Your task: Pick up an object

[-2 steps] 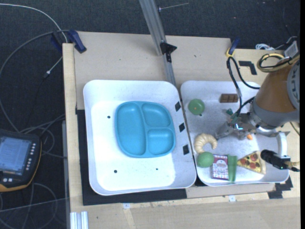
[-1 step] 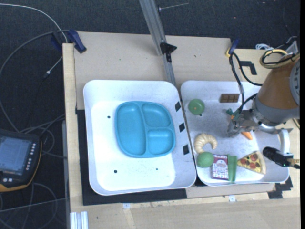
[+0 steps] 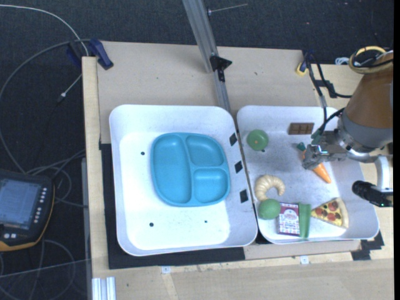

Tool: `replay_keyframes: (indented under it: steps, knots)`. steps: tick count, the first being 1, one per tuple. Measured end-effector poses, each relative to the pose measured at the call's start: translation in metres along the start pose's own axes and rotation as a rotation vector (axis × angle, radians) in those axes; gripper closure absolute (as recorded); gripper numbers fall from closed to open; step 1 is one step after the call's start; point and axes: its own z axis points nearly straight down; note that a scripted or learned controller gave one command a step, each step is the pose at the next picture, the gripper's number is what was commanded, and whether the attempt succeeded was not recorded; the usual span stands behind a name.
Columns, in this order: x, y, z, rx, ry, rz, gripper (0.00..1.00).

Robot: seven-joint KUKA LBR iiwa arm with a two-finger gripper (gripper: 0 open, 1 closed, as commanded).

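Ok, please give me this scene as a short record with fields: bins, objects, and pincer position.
left bin: blue divided plate
right bin: green apple, chocolate bar, carrot, croissant, green ball, red box, pizza slice
pincer: low over the carrot's upper end
grasp: cannot tell

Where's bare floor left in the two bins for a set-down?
Left bin: a bare strip in front of the blue divided plate, another along its left wall. Right bin: an open patch between green apple, chocolate bar and croissant. Crowded: its front row, and around the gripper by the carrot.
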Motion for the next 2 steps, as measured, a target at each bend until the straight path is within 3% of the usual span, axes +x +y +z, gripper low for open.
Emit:
replay_keyframes:
  steps: [1, 2]
  knots:
    - [0.000, 0.002, -0.054, -0.002, -0.001, 0.001, 1.00]
    - [0.059, 0.024, -0.064, 0.002, 0.003, -0.006, 1.00]
